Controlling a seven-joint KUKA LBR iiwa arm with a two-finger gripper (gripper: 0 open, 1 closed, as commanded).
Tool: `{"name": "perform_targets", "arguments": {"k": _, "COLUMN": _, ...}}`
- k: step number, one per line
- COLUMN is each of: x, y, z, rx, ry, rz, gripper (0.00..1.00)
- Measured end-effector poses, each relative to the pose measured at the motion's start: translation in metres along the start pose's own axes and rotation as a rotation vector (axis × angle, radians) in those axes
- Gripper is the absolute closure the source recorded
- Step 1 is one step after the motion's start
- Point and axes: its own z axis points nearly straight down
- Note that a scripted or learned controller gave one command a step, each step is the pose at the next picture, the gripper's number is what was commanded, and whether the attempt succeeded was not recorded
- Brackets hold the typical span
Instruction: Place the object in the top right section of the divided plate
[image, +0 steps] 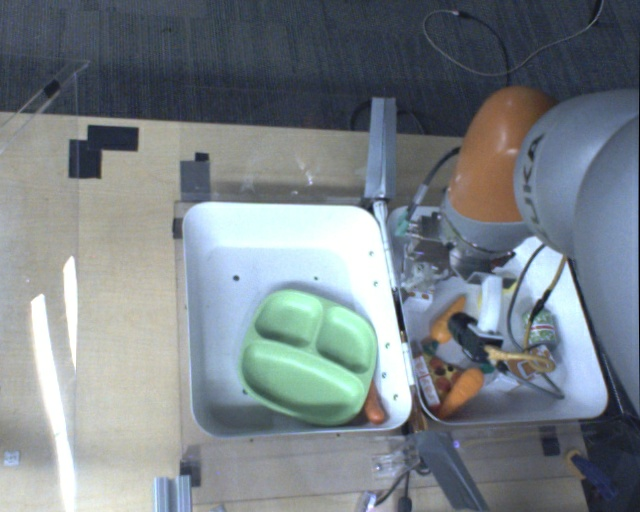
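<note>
Grey arm (590, 190) hides the pincer (430, 262), its state unreadable, over cluttered right bin (590, 395).

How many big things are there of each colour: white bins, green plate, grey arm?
White bins: 2, the left bin and the right bin
Green plate: 1
Grey arm: 1
Total: 4

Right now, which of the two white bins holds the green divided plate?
The left shallow white bin, away from the arm. The green divided plastic plate lies in its lower half; the right shallow white bin holds mixed small items instead.
</note>
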Motion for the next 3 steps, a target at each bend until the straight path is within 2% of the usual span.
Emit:
{"name": "perform_targets", "arguments": {"k": 1, "x": -0.019, "y": -0.003, "z": 0.033, "rx": -0.001, "ry": 0.002, "rz": -0.006, "gripper": 1.0}}
{"name": "perform_targets", "arguments": {"k": 2, "x": -0.054, "y": -0.059, "z": 0.034, "rx": 0.001, "ry": 0.003, "rz": 0.261, "gripper": 1.0}}
{"name": "perform_targets", "arguments": {"k": 3, "x": 0.002, "y": -0.033, "z": 0.033, "rx": 0.0, "ry": 0.003, "rz": 0.191, "gripper": 1.0}}
